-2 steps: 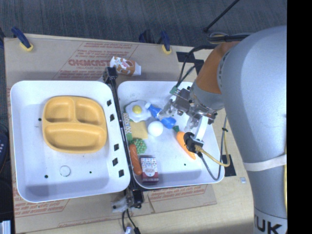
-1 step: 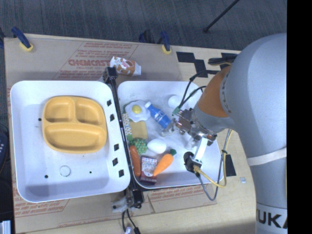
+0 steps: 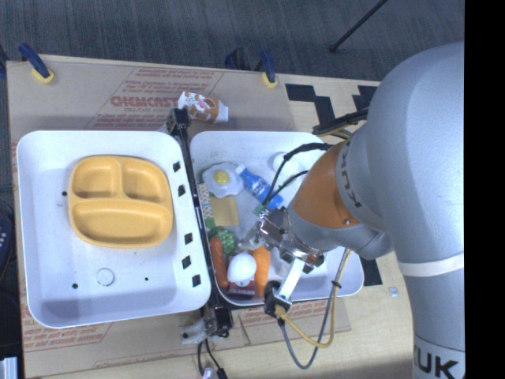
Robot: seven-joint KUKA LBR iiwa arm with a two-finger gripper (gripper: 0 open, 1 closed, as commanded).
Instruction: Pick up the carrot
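Note:
The carrot (image 3: pixel 217 259), a slim orange piece with a green top, lies along the left wall of the right bin (image 3: pixel 237 142), near its front corner. My gripper (image 3: pixel 267 239) hangs over the middle front of that bin, below the orange-banded wrist (image 3: pixel 323 196). It is to the right of the carrot, with a white egg (image 3: pixel 241 268) between them. A second orange piece (image 3: pixel 261 263) lies just under the gripper, partly hidden by it. The wrist covers the gripper's tip.
The right bin also holds a fried egg toy (image 3: pixel 222 178), a blue packet (image 3: pixel 254 184), a tan cracker (image 3: pixel 224 210) and a dark item (image 3: pixel 241 292). The left bin (image 3: pixel 39 235) holds a yellow divided tray (image 3: pixel 121 200). A small bottle (image 3: pixel 202 106) lies behind the bins.

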